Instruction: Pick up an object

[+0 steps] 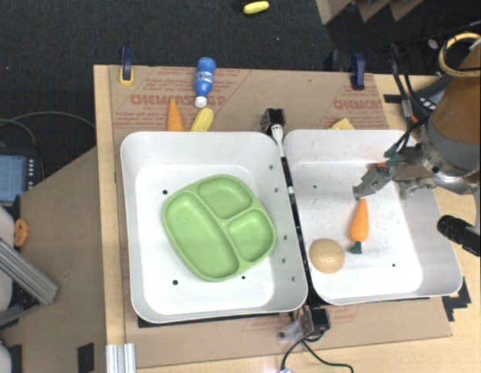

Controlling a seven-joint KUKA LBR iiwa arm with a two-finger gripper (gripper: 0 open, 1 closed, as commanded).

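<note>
In the right white bin an orange carrot with a green stub lies upright in the view. A round beige potato-like ball rests just to its lower left. My gripper hangs over the upper middle of this bin, just above the carrot's top end. Its fingers stand open, one grey finger pointing left toward the carrot, and nothing is between them. The left white bin holds a green three-compartment plate.
Behind the bins on the cardboard lie a blue-and-white bottle, a small carrot and a yellow corn cob. A black clamp sits where the bins meet. Another yellow object lies on the floor beyond.
</note>
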